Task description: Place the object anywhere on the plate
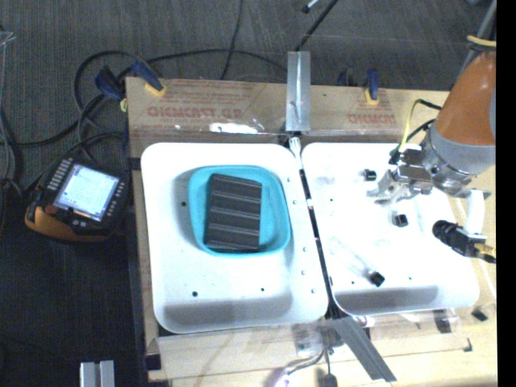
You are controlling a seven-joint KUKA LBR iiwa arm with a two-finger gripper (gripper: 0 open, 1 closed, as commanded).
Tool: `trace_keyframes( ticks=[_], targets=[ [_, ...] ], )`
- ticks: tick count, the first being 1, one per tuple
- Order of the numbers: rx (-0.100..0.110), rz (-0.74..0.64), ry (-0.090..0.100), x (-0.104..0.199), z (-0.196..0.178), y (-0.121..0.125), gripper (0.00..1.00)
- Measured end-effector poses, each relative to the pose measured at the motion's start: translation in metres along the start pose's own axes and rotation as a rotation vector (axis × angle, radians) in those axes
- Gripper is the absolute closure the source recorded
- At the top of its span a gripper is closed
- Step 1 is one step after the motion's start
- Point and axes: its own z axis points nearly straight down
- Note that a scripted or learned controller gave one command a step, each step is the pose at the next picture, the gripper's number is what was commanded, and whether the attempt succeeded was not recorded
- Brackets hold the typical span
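Grey arm with an orange band, yellow cable and silver-black pincer.

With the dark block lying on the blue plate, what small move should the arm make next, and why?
Probably none beyond a small retreat to the right. The ridged dark block already lies flat inside the blue plate in the left bin, while the pincer is over the right bin, well apart from it. The placement looks done.
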Motion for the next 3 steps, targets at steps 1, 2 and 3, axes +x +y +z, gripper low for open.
trace_keyframes(
  ticks=[1,2,3],
  targets=[
    [0.0,0.0,0.0,0.0,0.0,0.0,0.0],
    [0.001,-0.022,0.0,-0.047,0.028,-0.057,0.0],
    [0.002,0.268,0.002,0.01,0.066,-0.072,0.0]
  ],
)
